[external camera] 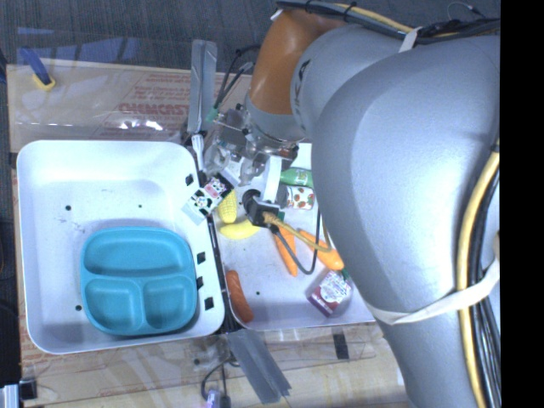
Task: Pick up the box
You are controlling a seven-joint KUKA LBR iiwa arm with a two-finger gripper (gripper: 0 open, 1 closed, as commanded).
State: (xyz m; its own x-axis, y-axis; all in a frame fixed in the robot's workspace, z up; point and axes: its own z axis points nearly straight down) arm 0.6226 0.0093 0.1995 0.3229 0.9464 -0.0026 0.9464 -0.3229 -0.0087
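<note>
Nearest the camera, the left bin [34, 228] holds a blue divided tray [138, 280] toward six o'clock, while the right bin [280, 313] carries a red pouch [329, 293], orange carrots [293, 243] and a yellow banana [238, 228]. Farther up, a small patterned box [206, 198] sits tilted on the divider at about nine o'clock of that pile. The gripper [228, 161] hangs just above it, likely lined up for a grasp, though I cannot tell how its fingers stand.

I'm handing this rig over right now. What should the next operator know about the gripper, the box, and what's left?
Gripper: low over the right bin's upper left corner; its state can't be judged.
Box: small, black-and-white patterned, at the divider between the bins, just below-left of the gripper, beside a yellow item. A grasp isn't confirmed.
Left bin: holds a blue tray.
Done: the approach.
Left: grasp and lift the box.
</note>
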